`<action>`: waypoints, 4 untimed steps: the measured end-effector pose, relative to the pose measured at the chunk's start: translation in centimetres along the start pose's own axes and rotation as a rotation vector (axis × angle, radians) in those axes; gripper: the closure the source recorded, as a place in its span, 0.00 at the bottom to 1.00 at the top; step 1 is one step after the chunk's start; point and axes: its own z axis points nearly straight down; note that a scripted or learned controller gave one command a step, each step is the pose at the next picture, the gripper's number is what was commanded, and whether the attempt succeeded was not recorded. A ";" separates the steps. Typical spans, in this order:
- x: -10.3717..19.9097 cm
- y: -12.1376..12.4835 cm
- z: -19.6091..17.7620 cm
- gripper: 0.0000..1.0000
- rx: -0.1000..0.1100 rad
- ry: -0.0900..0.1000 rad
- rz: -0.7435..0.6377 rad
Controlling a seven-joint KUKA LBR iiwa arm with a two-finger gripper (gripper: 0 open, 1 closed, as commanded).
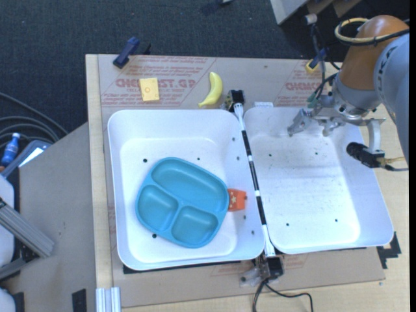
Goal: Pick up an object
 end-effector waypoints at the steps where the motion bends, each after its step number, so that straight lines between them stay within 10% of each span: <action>1: 0.0 0.1 -1.1 1.00 -0.003 -0.001 0.000; 2: 0.0 0.1 -1.0 0.00 -0.002 -0.001 0.000; 3: 0.0 0.1 -2.1 1.00 -0.006 -0.001 0.000; 4: 0.0 0.1 -2.1 0.00 -0.005 -0.001 0.000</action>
